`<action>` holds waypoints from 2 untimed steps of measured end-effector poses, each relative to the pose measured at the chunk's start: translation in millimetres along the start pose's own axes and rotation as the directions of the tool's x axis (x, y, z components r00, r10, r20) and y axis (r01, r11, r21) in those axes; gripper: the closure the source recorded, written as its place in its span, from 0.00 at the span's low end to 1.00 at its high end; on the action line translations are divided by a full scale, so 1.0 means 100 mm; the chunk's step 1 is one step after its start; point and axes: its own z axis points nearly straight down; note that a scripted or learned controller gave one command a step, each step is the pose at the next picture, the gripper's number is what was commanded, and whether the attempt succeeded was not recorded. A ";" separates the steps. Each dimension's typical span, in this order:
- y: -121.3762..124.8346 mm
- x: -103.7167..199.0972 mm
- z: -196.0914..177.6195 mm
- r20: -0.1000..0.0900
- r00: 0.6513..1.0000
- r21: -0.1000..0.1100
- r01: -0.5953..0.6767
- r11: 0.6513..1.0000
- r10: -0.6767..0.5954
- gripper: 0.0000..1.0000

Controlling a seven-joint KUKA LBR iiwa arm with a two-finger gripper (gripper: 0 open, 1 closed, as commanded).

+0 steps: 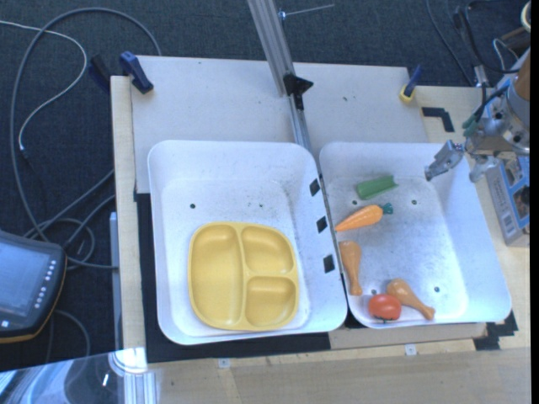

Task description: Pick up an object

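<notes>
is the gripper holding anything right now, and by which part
Nothing is held. The gripper sits open over the right bin's upper right corner, apart from the green block and carrot.

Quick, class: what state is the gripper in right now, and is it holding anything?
Gripper: jaws open, holding nothing, poised over the upper right rim of the right bin.

Bright, even light — slightly soft focus

Pale bench [219,99], two white bins [168,175] side by side
</notes>
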 end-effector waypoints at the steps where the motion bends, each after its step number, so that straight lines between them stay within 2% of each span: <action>1: 0.00 0.00 0.00 0.000 1.000 0.000 0.000 1.000 0.000 0.00; 2: -0.07 -0.06 0.47 0.000 1.000 0.004 -0.002 1.000 0.002 0.00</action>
